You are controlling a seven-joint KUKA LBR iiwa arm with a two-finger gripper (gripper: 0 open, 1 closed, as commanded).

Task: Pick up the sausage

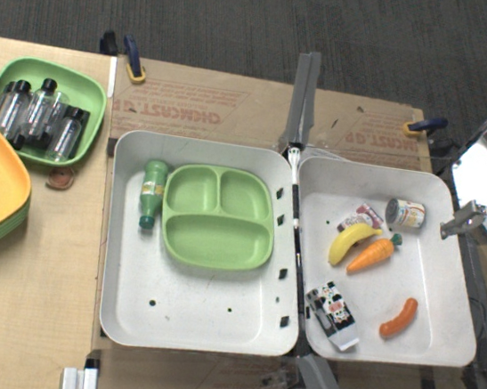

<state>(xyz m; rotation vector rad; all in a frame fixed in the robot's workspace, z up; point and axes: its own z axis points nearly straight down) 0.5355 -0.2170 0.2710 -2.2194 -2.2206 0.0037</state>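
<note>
The sausage (398, 318), a short orange-red link, lies at a slant on the floor of the right bin (445, 298), near its front right corner. My gripper (461, 221) is a small grey shape at the bin's right rim, level with the can. It hangs well behind the sausage and apart from it. Nothing touches the sausage.
The right bin also holds a banana (350, 242), a carrot (371, 255), a tipped can (405, 214), a small packet (362, 217) and a black-and-white box (332, 314). In the left bin are a green divided plate (219, 216) and a green bottle (152, 192).
</note>
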